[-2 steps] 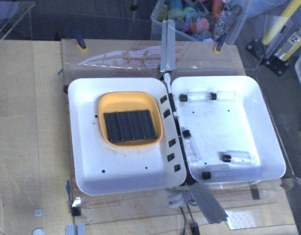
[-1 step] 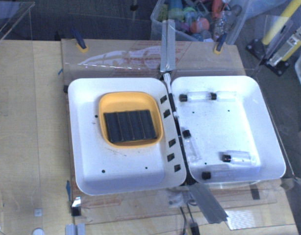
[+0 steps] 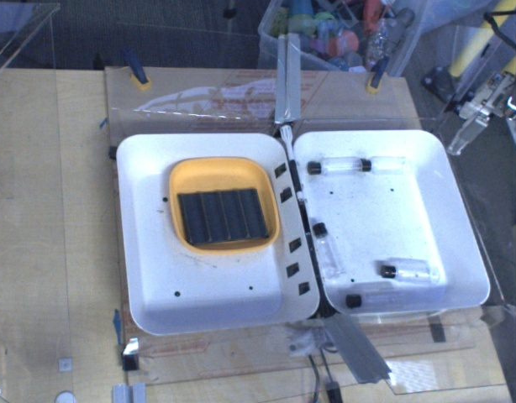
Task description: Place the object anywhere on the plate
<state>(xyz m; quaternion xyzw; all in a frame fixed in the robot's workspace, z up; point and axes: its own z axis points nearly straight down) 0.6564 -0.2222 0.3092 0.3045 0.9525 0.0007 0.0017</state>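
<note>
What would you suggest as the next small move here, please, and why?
Probably no further reach into the bins, just a check of the result. The dark ridged block already lies flat inside the yellow plate in the left bin, so the placement looks done. The capped clear tubes in the right bin seem beside the point.

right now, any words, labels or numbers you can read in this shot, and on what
None can be read.
Clear sheet behind the bins: faint reddish print, too blurred to read.
Yellow plate, dark block on it, and clear tubes in the right bin: no lettering visible.
</note>
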